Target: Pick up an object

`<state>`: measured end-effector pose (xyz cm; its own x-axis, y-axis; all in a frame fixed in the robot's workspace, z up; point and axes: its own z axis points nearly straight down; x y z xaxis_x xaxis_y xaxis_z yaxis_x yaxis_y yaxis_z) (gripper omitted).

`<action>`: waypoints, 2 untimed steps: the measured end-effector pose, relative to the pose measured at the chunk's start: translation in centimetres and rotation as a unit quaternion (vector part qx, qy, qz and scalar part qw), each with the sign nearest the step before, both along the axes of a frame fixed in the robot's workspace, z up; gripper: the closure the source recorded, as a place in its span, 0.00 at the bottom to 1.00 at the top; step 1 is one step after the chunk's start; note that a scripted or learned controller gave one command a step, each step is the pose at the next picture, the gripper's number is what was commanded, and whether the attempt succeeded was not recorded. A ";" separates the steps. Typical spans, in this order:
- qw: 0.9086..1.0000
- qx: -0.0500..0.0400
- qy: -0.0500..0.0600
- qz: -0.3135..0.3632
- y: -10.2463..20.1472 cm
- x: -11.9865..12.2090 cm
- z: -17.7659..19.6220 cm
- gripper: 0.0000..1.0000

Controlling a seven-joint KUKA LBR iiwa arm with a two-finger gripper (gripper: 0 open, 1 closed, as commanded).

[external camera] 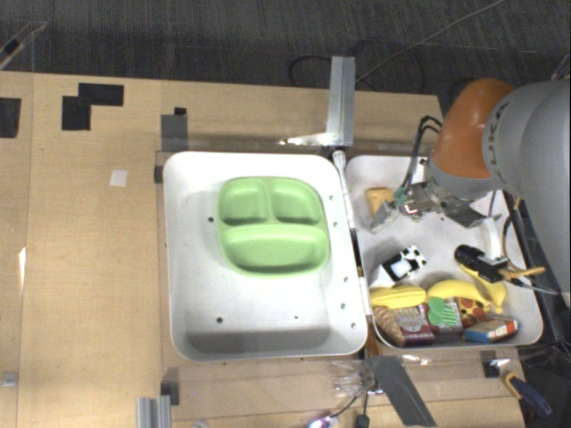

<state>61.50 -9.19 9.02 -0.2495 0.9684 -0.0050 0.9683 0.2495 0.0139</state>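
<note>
My gripper [393,212] hangs low over the far left part of the right bin [533,321], under the arm's orange band. It is right next to a tan wedge-shaped piece [378,198]; I cannot tell whether it touches it. Below it, a small black-and-white object [406,261] lies on the bin floor. Along the near wall lie a yellow banana [398,294], a second yellow banana [459,292], a green item [442,313], a brown packet [408,325] and a red-and-blue marker [492,331].
The left bin [192,266] holds a green divided plate [270,224] at its middle. A metal post [342,96] stands at the far end between the two bins. The arm's grey body covers the right bin's far right corner.
</note>
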 end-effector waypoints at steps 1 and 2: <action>1.000 0.001 0.000 -0.017 0.2 -8.3 0.1 0.00; 1.000 0.003 -0.004 -0.016 0.5 -8.0 1.3 1.00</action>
<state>53.53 -8.72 10.33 -0.2183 0.9759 -0.0013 0.9756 0.2183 0.0225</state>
